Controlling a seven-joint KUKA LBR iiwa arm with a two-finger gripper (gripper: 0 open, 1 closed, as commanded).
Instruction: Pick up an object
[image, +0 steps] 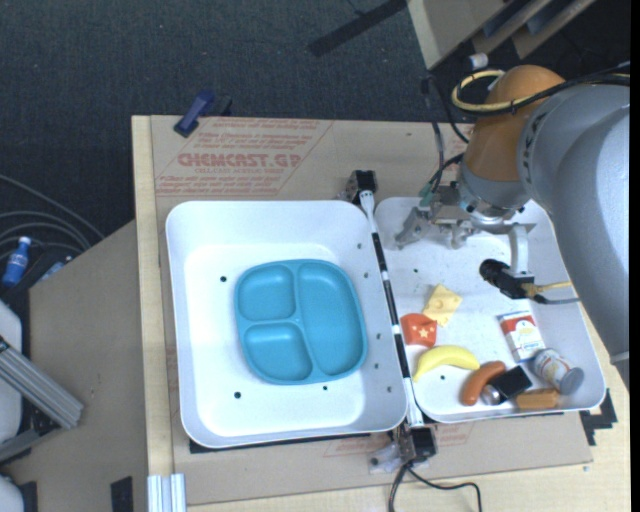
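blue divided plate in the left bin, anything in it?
Empty. The blue plate lies flat in the left bin, and all three compartments show bare blue.

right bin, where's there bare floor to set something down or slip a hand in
In the right bin, bare floor lies in the upper-left part, between the divider wall, the tool and the cheese wedge. The lower half is crowded: banana, red piece, sausage, small carton and more. The left bin has bare margins around the blue tray.
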